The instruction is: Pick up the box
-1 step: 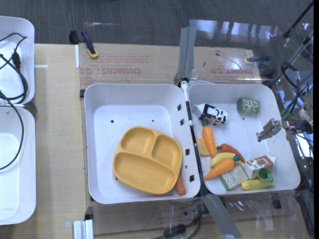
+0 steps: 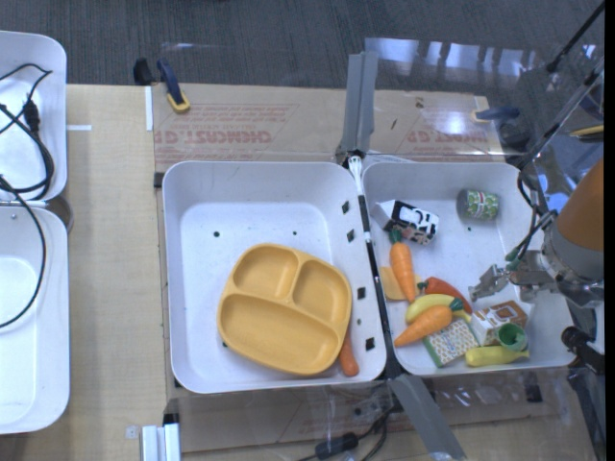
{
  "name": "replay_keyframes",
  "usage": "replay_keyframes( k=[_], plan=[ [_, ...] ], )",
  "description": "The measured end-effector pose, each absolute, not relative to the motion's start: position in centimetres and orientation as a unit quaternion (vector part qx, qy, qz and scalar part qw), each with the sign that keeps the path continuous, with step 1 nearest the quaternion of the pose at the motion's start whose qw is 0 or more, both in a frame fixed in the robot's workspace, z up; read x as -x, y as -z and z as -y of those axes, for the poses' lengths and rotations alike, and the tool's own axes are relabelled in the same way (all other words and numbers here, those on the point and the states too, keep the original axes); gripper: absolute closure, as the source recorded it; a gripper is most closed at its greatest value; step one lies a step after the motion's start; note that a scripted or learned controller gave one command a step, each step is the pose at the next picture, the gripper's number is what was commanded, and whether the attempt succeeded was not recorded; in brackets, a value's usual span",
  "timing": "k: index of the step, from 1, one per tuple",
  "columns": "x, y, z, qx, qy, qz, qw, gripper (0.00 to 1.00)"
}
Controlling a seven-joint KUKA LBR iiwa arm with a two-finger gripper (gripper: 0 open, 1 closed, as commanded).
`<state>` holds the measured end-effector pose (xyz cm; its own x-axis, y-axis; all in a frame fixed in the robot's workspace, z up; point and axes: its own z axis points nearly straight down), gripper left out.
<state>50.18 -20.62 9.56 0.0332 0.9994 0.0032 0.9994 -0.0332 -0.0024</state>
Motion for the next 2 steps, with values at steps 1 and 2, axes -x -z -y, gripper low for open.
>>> replay_keyframes(
  k=[1, 2],
  plan=[
    [-50.2, -15.8, 19.3, 0.803, -0.0009, 0.596, 0.001, 0.00],
    [-49.5, -17.1, 15.5, 0.830, -0.0012, 0.558, 0.001, 0.00]
  ],
)
